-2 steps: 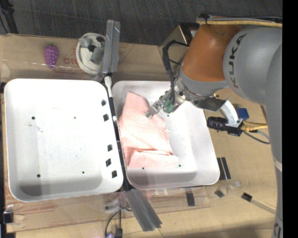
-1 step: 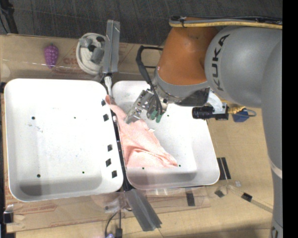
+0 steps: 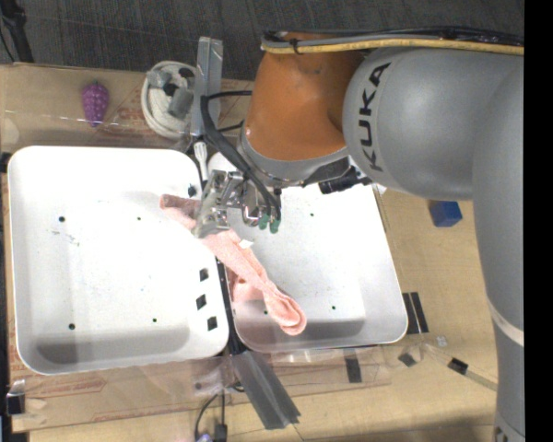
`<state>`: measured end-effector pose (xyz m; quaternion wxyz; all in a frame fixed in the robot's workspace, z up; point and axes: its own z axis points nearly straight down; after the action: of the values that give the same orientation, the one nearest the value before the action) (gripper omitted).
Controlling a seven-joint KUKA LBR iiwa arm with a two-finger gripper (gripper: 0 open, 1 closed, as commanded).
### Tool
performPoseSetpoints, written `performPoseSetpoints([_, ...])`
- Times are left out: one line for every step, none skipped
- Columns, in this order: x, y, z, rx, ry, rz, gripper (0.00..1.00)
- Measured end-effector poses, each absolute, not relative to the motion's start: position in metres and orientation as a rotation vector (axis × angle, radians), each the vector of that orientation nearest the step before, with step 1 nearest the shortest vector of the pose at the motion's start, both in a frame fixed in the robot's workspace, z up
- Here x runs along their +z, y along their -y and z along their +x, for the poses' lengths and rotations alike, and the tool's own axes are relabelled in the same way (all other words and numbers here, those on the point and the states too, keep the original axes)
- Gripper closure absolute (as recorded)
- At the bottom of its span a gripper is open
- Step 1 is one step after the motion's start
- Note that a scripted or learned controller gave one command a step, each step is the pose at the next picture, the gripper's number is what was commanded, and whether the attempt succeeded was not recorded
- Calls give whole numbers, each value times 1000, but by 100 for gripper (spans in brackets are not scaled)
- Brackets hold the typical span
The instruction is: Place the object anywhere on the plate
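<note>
One pink cloth (image 3: 249, 270) is draped over the ridge between your two bins, its upper end under the gripper (image 3: 223, 208), though you can't tell if the fingers are open or shut, so you're mid-pickup, with open floor at 9 o'clock.

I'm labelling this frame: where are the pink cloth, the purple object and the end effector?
pink cloth (image 3: 258, 279), camera view, its middle stretch.
purple object (image 3: 95, 101), camera view, its centre.
end effector (image 3: 223, 208), camera view, between its fingertips.
</note>
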<state>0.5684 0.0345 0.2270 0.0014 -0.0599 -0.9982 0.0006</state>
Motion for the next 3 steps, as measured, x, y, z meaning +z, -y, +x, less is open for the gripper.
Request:
performPoseSetpoints([222,-80,572,1,3142,7,100])
performPoseSetpoints([219,-137,574,1,3143,10,100])
performPoseSetpoints([229,-187,566,1,3142,12,100])
